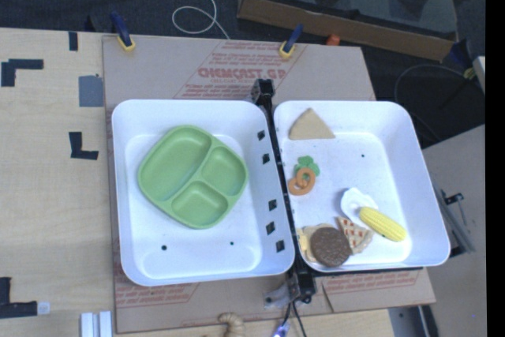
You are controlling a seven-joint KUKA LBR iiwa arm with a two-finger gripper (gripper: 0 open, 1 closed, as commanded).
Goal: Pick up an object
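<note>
In the camera view, the yellow plastic corn cob point(383, 223) lies in the right white bin point(394, 122), near its front right corner, long axis slanting toward that corner; the brown round cookie point(329, 246) sits just beside it.

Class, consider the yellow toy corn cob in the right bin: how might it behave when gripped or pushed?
The yellow toy corn cob looks rounded and elongated, so it may roll if nudged sideways. It rests partly on a white piece, so it might tilt or slide. It probably stays stiff.
</note>
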